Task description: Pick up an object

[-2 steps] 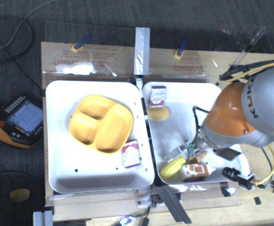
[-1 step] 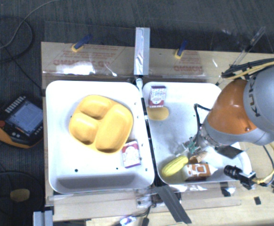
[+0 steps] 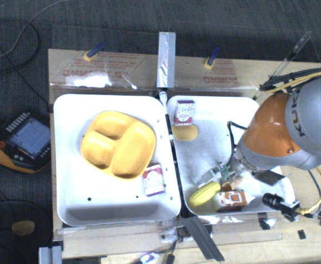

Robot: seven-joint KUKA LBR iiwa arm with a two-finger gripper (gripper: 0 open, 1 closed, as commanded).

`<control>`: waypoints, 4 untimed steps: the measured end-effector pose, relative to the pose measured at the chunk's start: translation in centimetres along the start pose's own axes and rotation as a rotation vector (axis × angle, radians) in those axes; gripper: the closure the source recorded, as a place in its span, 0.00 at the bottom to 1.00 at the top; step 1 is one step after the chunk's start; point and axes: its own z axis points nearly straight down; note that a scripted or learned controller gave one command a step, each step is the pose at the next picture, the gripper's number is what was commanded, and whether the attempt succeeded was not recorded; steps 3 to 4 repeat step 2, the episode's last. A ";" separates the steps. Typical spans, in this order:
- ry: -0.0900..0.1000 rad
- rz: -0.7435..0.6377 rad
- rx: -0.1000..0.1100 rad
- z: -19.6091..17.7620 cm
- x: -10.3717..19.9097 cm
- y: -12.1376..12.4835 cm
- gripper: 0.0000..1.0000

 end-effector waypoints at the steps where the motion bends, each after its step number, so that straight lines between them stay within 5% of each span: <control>1: 0.002 0.136 0.004 1.0 -0.2 -0.4 0.00; 2: 0.001 0.137 0.001 0.0 -0.3 -0.2 1.00; 4: 0.001 0.137 0.001 0.0 -0.3 -0.2 1.00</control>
